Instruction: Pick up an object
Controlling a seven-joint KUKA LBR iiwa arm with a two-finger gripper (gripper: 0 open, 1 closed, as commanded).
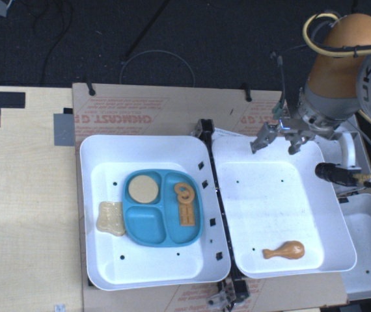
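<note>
Sitting side by side are two shallow white plastic bins: the left bin and the right bin. The big grey arm with the orange band reaches in at 2 o'clock. A blue plastic tray with three parts lies in the left bin. The two-finger gripper hangs over the right bin's 12 o'clock edge, fingers spread apart, holding nothing. A brown toy chicken leg lies at 5 o'clock in the right bin.

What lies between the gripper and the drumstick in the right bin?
In the camera view, only bare white bin floor lies between the gripper, at the right bin's far edge, and the drumstick near its front.
</note>
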